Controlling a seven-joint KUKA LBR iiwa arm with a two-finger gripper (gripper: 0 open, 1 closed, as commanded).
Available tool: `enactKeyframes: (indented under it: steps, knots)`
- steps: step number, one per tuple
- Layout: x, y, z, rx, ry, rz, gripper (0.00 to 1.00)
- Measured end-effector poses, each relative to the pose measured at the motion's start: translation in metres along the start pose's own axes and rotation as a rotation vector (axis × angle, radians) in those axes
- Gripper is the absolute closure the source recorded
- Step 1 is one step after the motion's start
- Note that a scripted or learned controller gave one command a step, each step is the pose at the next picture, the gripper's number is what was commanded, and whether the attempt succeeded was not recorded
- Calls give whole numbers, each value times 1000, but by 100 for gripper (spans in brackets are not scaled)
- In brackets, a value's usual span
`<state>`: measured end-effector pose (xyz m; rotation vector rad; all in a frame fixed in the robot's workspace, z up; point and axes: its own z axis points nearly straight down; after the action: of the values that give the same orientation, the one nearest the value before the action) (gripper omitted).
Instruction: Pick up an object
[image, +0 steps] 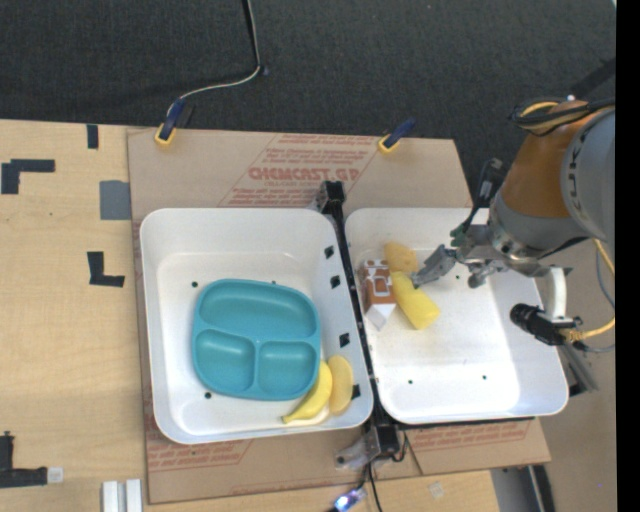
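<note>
In the right bin a yellow cylinder-shaped piece lies at the left side, next to a tan rounded object and a small brown-and-white patterned box. My gripper hovers just right of these, over the bin's upper middle. It stands open with nothing between its fingers; the left fingertip is close above the yellow piece. In the left bin lie a teal divided plate, a banana and a pale yellow slice.
The grey arm with its orange band comes in over the right bin's upper right corner. A black divider runs between the bins. Cables hang off the right bin's right side. Both bins rest on cardboard.
</note>
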<state>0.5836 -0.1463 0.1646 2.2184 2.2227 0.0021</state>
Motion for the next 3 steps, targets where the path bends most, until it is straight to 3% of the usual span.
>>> enactKeyframes:
  steps: [1, 2, 3]
  knots:
    - [-1, 0, 4, 3, -1, 0, 0]
    - [23, -15, 55, -17, -5, 2, 0]
    - [14, 24, 66, -8, 8, -5, 0]
